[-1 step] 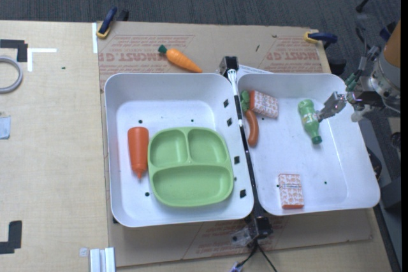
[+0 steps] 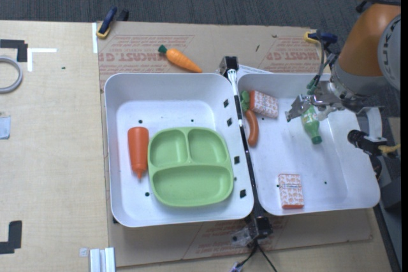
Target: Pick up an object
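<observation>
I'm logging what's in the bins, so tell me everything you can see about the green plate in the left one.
The green plate is a light green tray with rounded corners, smooth and likely plastic. Raised ridges split it into three sections: two smaller ones on the far side and one long one on the near side. It lies flat and right side up on the floor of the left bin, towards its near right part. An orange, carrot-like toy lies along its left edge, close or just touching.

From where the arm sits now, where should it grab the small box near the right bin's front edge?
Take the small box across its two long sides, hand coming straight down. It lies flat on the right bin floor, apart from its neighbours.
</observation>
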Robot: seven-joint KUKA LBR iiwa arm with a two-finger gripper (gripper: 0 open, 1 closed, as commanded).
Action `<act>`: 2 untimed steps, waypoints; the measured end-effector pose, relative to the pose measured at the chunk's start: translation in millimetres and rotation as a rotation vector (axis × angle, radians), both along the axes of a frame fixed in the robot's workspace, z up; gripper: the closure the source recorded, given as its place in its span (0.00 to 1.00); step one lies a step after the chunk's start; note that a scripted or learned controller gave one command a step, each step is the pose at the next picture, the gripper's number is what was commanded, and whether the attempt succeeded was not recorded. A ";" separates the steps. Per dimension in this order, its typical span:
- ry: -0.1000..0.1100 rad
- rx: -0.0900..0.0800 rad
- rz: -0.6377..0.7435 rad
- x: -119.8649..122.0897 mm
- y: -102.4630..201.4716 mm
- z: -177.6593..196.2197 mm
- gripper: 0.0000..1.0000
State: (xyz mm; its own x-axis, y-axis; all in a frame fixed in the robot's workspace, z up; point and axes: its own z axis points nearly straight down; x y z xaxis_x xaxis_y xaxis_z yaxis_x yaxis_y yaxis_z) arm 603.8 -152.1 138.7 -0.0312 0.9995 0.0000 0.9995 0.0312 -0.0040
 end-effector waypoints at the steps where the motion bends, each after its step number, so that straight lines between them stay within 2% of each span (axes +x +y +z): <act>1: -0.001 0.001 0.150 7.2 -61.8 -48.8 0.00; 2: -0.001 0.001 0.148 7.6 -61.7 -40.9 1.00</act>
State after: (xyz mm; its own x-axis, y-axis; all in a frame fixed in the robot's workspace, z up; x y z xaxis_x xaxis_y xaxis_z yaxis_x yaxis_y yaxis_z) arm 611.4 -213.9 97.7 -0.1786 0.9839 0.0006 0.9839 0.1786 -0.0032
